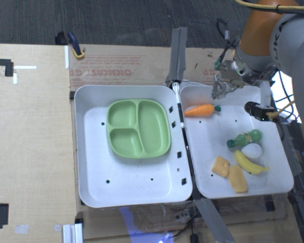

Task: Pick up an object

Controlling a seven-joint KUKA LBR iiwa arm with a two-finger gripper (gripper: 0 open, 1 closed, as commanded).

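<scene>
Pale wood worktop (30,135) with dark carpet beyond its far edge and a strip of red-printed cardboard (121,70) along the back, behind two shallow white bins set side by side. The claw (219,93) hangs over the far left corner of the right bin (213,135), pointing down, with the grey arm and its orange band coming in from the right. Can't tell from this angle whether the claw is wide or narrow. Closest thing to it is the carrot (198,110), lying on the bin floor just in front of the claw, across the bin, its green stub end toward the claw and its orange tip toward the divider between the bins. Whether the claw touches it, can't tell. Further toward the near right of the same bin is a cluster: a small green bottle (244,138) on its side, a white egg-shaped piece (252,151) just beside it, and a banana (251,163) touching the white piece on its near side. Left of the banana is an orange square wedge (221,166), with a yellow-orange slice (237,179) touching or nearly touching it, close to the near rim. The left bin (86,151) holds a green divided plate (139,128) with three compartments, sitting flat and a bit far of centre. A blue and yellow clamp (76,47) sits at the cardboard's far left corner.
</scene>
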